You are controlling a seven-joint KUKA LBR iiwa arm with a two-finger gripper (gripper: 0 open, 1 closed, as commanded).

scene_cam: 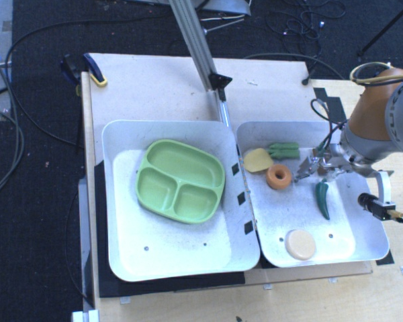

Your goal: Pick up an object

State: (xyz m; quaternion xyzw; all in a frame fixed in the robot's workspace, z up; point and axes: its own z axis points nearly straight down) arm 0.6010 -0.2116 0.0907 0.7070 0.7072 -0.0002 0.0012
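The right bin (363, 247) holds several small objects: a yellow flat piece (257, 159), a green ridged piece (283, 150), an orange ring (279, 177), a dark green pepper (322, 199) and a cream round disc (300, 243). My gripper (311, 168) hangs low over the right bin, just right of the orange ring and above the pepper. Its dark fingers point left toward the ring. Nothing shows between them.
The left bin (121, 247) carries a light green divided plate (181, 180). A slanted metal pole (195, 35) crosses the back of the bench down to the gap between the bins. Cables lie on the dark floor around the bench.
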